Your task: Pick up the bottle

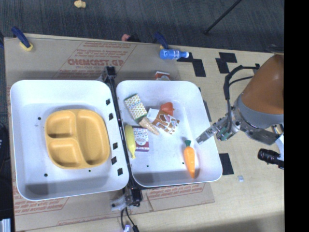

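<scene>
Sitting at the near edge of the bench are two white bins, side by side and touching. The left bin holds one yellow plate with three sections. The right bin holds a small pile of things. Nearest in it is one toy carrot, orange with a green top, lying by the bin's right wall. One yellow banana lies along the left wall. Just beside the banana is one small red and white packet. A bit farther back, in the middle of the bin, sits one small carton with a red top, tilted on its side and touching a white and tan thing that I cannot name. Behind those is one green and yellow checked box.

One gripper reaches in from the right and hangs over the right rim of that bin, near the carrot's green top. Its tip is thin and blurry, so I cannot tell if it is apart or together. Nothing shows in it. Behind it is the grey arm with its orange band.

Farthest back, outside both bins, one blue bottle lies on its side on the brown bench, well apart from the gripper. Two blue clamps, one at the left and one near the bottle, grip the far edge of the bench.
</scene>
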Robot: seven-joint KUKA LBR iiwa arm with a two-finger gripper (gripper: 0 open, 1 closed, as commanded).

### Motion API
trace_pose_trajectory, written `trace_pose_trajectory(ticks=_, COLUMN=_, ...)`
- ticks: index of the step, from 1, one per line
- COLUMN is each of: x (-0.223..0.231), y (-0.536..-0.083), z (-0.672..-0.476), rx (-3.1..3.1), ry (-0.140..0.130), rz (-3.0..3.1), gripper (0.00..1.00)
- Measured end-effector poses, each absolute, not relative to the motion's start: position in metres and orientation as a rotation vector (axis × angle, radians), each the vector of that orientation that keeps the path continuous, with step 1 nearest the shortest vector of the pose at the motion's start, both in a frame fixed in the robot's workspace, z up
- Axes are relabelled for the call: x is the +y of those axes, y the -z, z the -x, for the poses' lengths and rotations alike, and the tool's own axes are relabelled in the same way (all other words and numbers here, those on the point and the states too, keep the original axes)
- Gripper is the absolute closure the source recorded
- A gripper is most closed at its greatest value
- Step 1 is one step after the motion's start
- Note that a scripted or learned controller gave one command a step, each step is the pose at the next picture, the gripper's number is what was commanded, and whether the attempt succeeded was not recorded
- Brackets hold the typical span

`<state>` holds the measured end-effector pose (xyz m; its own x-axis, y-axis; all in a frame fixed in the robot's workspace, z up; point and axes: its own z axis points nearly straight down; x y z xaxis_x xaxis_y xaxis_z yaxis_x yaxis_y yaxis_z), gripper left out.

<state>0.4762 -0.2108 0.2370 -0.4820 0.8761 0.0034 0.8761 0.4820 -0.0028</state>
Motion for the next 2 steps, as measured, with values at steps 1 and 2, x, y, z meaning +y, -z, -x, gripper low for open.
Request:
trace_pose_trajectory(ticks=1, x=-0.2105, y=-0.2283, z=-0.4762, rx=-2.783, ry=0.000, rz=1.446, gripper=1.00)
trace_pose_trajectory(ticks=2, x=-0.2106, y=-0.2268, z=-0.4763, rx=-2.911, ry=0.000, rz=1.166, gripper=1.00)
